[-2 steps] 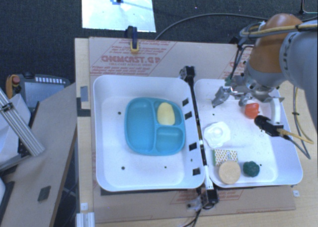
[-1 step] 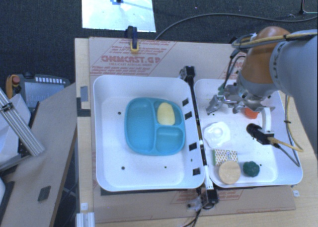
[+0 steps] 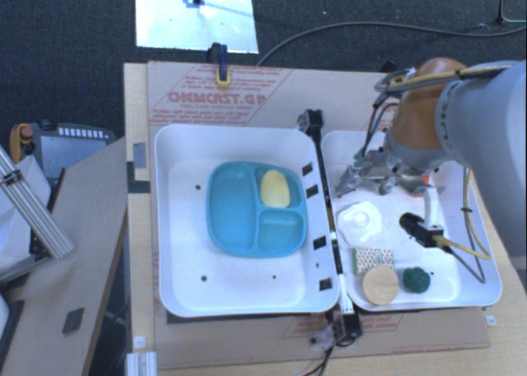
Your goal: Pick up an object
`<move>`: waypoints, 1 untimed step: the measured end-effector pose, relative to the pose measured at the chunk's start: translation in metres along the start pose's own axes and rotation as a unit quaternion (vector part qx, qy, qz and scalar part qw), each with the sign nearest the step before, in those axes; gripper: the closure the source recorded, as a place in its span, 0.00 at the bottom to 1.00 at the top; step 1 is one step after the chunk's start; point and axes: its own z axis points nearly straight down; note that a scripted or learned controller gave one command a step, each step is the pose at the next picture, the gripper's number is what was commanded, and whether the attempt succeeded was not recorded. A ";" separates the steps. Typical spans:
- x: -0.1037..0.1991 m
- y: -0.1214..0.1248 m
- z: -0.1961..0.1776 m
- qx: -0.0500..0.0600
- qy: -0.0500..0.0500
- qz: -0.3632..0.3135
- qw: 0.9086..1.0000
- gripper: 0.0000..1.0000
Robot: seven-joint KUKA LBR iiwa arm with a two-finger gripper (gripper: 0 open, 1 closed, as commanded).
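My gripper (image 3: 366,187) hangs in the upper part of the right bin (image 3: 473,280), open, with nothing between its fingers. Just below it lies a white lumpy object (image 3: 360,220). Nearer the front of that bin are a small patterned card (image 3: 372,257), a round wooden disc (image 3: 380,285) and a dark green ball (image 3: 416,280). In the left bin (image 3: 185,284) rests a blue divided plate (image 3: 247,214), and a yellow object (image 3: 276,188) sits in its upper right compartment.
A black-clipped divider (image 3: 323,193) marks where the two bins meet. The grey arm with its orange band (image 3: 420,115) covers the right bin's far right corner. Cardboard (image 3: 218,95) lies under both bins.
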 end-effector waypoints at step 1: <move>0.000 0.002 -0.013 -0.003 0.000 0.000 1.000 1.00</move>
